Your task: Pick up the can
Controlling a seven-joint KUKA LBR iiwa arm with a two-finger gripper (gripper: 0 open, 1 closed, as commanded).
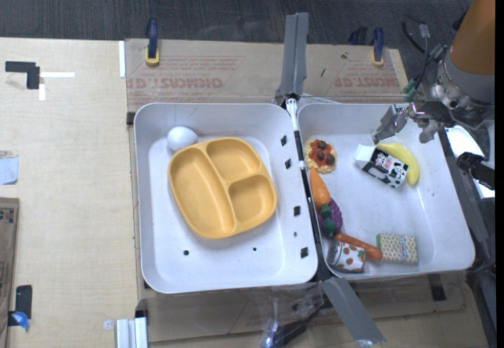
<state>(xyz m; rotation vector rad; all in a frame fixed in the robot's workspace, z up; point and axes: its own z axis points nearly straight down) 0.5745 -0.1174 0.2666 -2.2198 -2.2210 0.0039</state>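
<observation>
The can (347, 257) lies tipped in the lower middle, long axis roughly left-right; gripper (405, 124) upper right, fingers spread, holding nothing.

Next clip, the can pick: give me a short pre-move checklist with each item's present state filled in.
1. Can located, lower left corner of the right bin: ok.
2. Can lying on its side: cannot tell.
3. Pincer above the can: not ok, it is at the bin's far edge, near the banana.
4. Room around the can: not ok, a carrot lies against it.
5. Pincer holding nothing: ok.
</observation>
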